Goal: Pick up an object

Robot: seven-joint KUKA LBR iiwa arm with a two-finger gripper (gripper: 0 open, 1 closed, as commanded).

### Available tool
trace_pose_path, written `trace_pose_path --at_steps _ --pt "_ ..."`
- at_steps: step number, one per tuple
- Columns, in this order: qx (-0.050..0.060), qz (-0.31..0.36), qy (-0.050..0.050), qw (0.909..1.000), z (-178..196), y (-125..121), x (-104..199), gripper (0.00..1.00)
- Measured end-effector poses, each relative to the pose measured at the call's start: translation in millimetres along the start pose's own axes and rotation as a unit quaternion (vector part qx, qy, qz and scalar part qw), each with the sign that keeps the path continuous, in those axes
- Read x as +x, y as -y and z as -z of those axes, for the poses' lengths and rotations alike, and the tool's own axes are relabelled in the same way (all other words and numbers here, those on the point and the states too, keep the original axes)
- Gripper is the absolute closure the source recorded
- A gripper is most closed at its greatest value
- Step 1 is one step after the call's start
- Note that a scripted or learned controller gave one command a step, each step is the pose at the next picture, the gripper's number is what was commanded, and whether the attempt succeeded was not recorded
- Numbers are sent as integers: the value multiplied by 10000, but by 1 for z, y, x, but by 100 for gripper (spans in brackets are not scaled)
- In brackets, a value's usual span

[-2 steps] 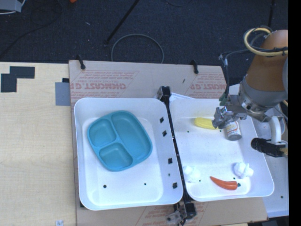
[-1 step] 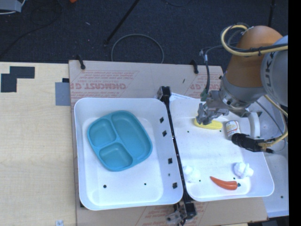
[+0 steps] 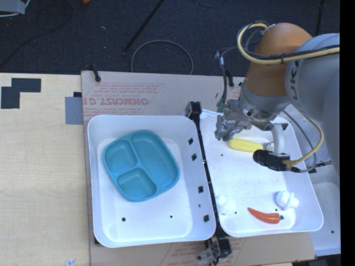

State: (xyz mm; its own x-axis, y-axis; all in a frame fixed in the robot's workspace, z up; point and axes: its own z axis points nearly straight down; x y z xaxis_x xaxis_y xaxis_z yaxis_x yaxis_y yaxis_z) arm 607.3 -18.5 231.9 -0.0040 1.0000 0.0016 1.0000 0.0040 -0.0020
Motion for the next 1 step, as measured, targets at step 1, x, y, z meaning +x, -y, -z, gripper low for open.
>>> trace_pose_path --at_steps 1 --pt "4 -2 3 10000 -10 -9 44 100"
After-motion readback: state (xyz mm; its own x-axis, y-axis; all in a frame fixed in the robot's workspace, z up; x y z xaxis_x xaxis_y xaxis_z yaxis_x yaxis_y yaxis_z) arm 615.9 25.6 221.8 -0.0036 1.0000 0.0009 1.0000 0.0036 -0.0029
